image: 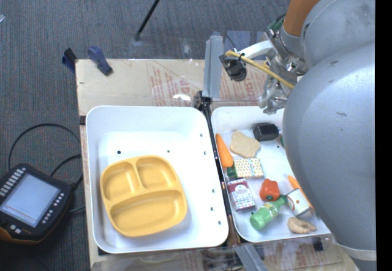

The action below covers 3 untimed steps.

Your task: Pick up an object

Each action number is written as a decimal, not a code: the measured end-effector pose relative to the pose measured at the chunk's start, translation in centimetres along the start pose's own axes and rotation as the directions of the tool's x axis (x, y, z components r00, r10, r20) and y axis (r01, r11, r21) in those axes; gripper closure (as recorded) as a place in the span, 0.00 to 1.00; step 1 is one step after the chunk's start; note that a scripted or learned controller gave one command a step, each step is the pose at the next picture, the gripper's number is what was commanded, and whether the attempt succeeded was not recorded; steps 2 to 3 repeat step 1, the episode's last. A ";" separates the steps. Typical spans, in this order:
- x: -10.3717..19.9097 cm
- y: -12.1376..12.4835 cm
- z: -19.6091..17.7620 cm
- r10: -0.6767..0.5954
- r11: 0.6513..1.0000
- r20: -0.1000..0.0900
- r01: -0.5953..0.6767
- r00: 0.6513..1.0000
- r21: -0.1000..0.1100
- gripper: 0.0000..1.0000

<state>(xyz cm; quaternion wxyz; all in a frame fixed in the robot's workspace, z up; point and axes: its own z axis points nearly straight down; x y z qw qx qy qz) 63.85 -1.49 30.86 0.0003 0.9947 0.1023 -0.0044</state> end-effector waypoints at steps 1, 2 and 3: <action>-0.1 -0.1 5.4 -0.010 1.000 0.008 0.010 1.000 0.002 1.00; -0.1 -0.1 5.4 -0.010 1.000 0.008 0.010 1.000 0.002 1.00; -0.1 -0.1 5.4 -0.010 1.000 0.008 0.010 1.000 0.002 1.00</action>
